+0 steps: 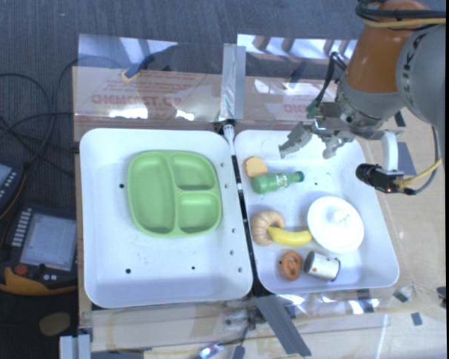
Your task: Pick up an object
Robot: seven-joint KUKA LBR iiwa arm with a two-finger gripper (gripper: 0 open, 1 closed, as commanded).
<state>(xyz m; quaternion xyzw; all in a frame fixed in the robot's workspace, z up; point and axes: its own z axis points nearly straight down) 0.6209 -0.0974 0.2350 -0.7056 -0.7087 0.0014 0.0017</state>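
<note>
Gripper poised, nothing picked yet

Two grey fingers of the gripper (313,145) stand spread apart with nothing between them, hovering at the upper right of the frame over the right white bin (374,275). Candidates lie just below: a green plastic bottle (277,181), a yellow banana (289,237), a round white lid (335,223). Judging by this, the descent, the grasp and the lift all remain.

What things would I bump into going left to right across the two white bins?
green divided plate → green bottle → white round lid
</note>
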